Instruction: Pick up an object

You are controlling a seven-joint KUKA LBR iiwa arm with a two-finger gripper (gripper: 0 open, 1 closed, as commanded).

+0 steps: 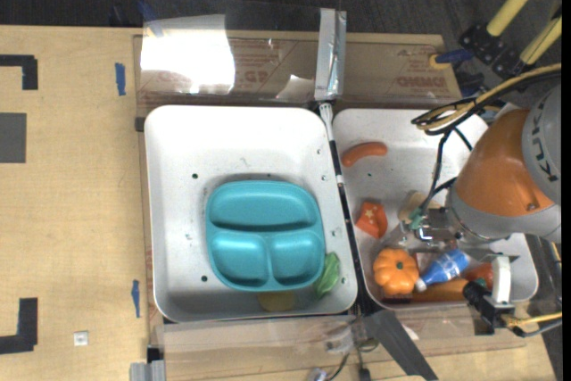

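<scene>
My gripper (421, 229) hangs low over the right bin (393, 131), under the grey wrist with its orange band (500, 169). Just below it lie a small orange pumpkin (396, 271) and a blue bottle (444, 267), side by side near the bin's front wall. A red-orange pepper piece (371, 218) sits to the gripper's left. An orange sausage-shaped piece (364, 153) lies toward the back of the bin. The arm hides the bin's right part.
The left bin (178, 192) holds a teal divided plate (264, 232), with a green piece (328, 274) at its front right corner. A divider wall (341, 192) separates the bins. Cables (451, 116) loop above the arm.
</scene>
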